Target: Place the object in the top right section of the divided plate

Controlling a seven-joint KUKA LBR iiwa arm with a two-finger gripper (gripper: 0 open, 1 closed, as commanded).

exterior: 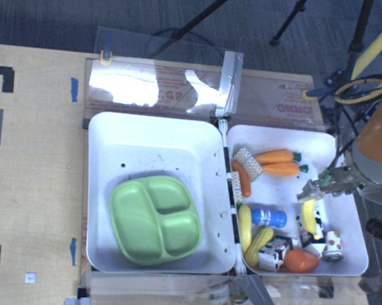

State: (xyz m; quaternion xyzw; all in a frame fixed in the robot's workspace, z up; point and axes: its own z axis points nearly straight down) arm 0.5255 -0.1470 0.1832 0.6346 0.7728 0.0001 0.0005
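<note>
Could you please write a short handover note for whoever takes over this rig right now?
Gripper: low over the right white bin, above a yellow banana; fingers unreadable, nothing visibly held.
Green divided plastic plate: in the left white bin, all sections bare.
Right bin also holds two orange carrots, a blue bottle and a red tomato.
Done: nothing placed.
Left: pick an object, set it in the plate's top right section.

Open room above green plate
</note>
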